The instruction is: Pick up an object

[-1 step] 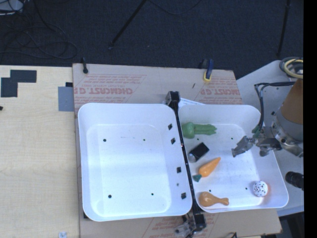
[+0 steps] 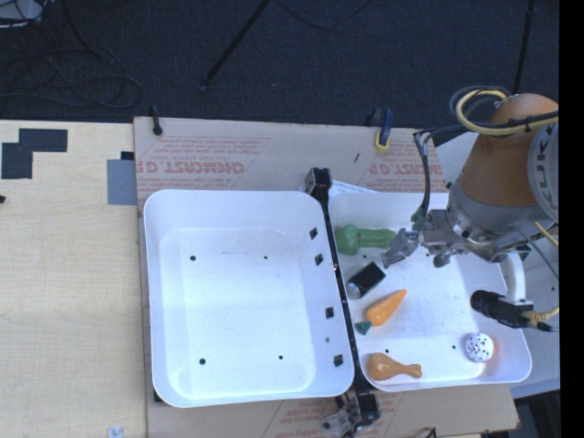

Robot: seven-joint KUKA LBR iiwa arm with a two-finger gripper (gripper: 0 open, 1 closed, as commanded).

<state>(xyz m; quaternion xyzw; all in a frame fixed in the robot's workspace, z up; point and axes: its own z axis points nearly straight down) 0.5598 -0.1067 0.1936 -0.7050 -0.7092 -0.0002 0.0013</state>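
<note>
Camera view has my gripper (image 2: pixel 404 245) hanging in the right bin (image 2: pixel 511 372), jaws slightly apart and empty beside the green toy (image 2: pixel 363 238), so I should centre over it before descending.

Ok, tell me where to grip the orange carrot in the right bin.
Grip the orange carrot at its thick middle, coming straight down, fingers closing across its width. It lies flat and slanted, tapering toward the upper right, so the thin tip would likely slip. The black block sits close on its upper left.
</note>
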